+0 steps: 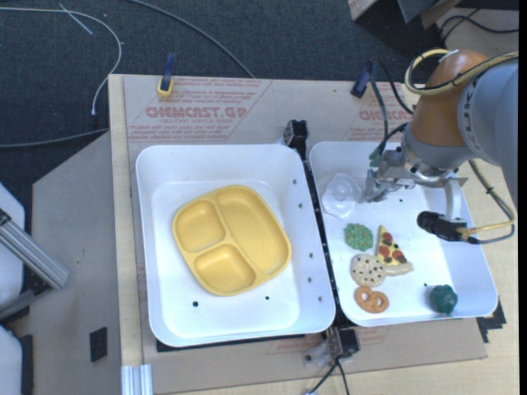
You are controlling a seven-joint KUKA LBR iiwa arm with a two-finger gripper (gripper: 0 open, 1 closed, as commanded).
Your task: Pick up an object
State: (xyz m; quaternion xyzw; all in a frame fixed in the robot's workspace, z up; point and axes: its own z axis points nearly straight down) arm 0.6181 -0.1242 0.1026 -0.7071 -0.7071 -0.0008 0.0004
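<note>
1. The tool (375, 189) is low in the right bin (473, 257), near its upper left corner, and it hangs under the grey arm (461, 113) with the orange band.
2. I cannot tell the state of the tool, because its tip is small and dark against the bin from this view.
3. The nearest thing is a clear, pale cup-like object (339, 193). It lies just beside the tool, on the side toward the left bin (156, 220). I cannot tell if they touch.
4. Below the tool, toward the front of the bin, there are the green broccoli piece (358, 237), the pizza slice (392, 254), the cookie (366, 269) and the pretzel (372, 301). They are close together, and some are touching.
5. The dark green object (443, 299) is well apart from the tool, in the front right corner.
6. The yellow divided plate (230, 239) in the left bin is far from the tool and seems too wide for a grasp.
7. I judge that the step in hand is the descent onto the clear object. To do it well, the tool should centre over the object before it closes, not beside it.
8. The object is near the bin wall, so one side of the tool may hit the wall. A clear, light thing can also slip away, so the closing should be slow.
</note>
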